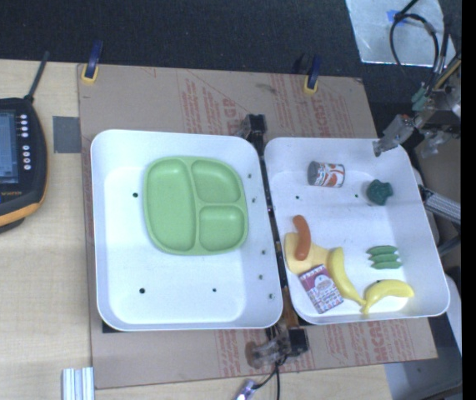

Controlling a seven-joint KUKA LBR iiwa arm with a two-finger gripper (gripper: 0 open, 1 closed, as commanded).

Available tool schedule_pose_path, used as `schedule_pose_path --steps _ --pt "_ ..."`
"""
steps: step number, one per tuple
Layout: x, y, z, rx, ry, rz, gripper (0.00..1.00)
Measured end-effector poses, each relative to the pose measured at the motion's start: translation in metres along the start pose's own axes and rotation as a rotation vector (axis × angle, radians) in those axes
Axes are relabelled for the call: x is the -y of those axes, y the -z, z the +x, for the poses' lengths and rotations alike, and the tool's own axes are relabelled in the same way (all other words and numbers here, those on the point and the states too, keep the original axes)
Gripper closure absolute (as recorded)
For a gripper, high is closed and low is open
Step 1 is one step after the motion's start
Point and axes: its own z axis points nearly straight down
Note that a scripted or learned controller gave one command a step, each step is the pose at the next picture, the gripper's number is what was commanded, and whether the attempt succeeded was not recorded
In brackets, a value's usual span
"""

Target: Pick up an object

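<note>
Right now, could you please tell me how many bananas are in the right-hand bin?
2. One banana lies near the bin's front middle, beside the small red carton. The other banana lies at the front right corner. None appears hidden.

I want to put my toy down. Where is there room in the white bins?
Left bin: bare floor in front of and left of the green plate. Right bin: a bare patch mid-floor between can, broccoli, hot dog and beans. Its near end is crowded with bananas and a carton.
</note>
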Motion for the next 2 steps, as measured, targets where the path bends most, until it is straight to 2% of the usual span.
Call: schedule_pose_path --steps 1,2 --pt "-0.039 -0.083 0.045 -0.001 0.001 0.003 0.00" --pt "-0.042 -0.148 0.045 0.001 0.002 0.002 0.00"
